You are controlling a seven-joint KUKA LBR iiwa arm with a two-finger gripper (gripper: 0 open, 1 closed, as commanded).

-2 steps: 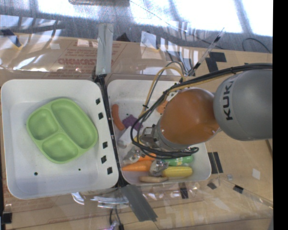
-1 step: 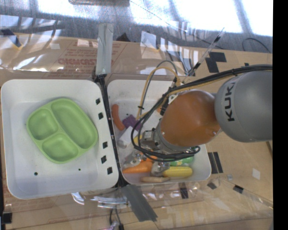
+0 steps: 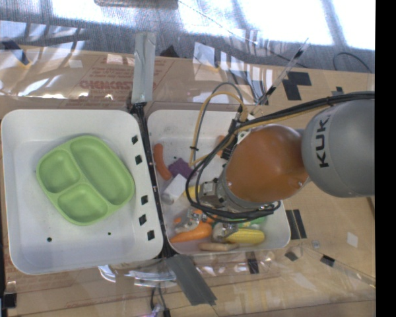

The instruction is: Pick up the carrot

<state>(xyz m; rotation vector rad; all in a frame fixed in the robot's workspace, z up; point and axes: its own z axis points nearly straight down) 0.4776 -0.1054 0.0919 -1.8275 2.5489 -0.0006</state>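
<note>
Carrot (image 3: 193,232) sits at the near edge of the right bin (image 3: 285,224), just beside a yellow toy (image 3: 247,236). End effector (image 3: 208,220) hangs right over it; can't tell its state.

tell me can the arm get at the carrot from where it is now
Probably yes. The arm's tool hangs right over the carrot at the near edge of the right bin, and the carrot's top looks uncovered. A yellow item and a tan piece crowd it, so the grasp may be tight.
</note>
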